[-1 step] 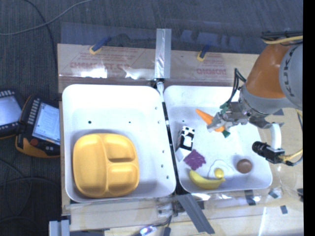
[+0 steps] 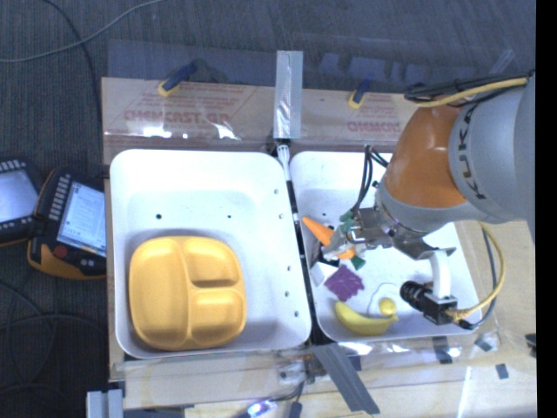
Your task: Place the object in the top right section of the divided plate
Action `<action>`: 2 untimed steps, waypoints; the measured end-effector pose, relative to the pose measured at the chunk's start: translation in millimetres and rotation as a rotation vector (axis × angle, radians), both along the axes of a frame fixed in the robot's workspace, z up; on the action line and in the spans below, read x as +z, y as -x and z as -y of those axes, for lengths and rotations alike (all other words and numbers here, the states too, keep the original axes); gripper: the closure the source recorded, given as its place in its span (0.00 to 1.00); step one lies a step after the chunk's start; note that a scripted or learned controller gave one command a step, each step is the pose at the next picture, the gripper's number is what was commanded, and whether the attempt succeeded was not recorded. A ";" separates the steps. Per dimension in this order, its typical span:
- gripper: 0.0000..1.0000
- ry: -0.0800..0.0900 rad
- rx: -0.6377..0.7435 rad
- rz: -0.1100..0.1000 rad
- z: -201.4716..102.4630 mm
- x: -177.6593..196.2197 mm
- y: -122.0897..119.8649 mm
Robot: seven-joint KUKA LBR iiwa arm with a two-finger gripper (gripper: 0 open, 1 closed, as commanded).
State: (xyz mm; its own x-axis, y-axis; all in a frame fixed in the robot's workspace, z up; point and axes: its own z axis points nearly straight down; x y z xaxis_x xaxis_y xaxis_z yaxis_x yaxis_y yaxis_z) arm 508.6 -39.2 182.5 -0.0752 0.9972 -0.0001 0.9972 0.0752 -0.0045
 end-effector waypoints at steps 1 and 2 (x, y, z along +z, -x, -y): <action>1.00 0.001 -0.102 0.000 -82.0 -0.1 25.6; 1.00 0.003 -0.133 0.002 -146.9 76.8 25.0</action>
State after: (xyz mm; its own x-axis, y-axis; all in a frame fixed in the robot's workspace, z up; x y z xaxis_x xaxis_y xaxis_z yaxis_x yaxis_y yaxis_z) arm 483.7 107.8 259.3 0.0581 0.9983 -0.0032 0.9983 -0.0581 -0.0026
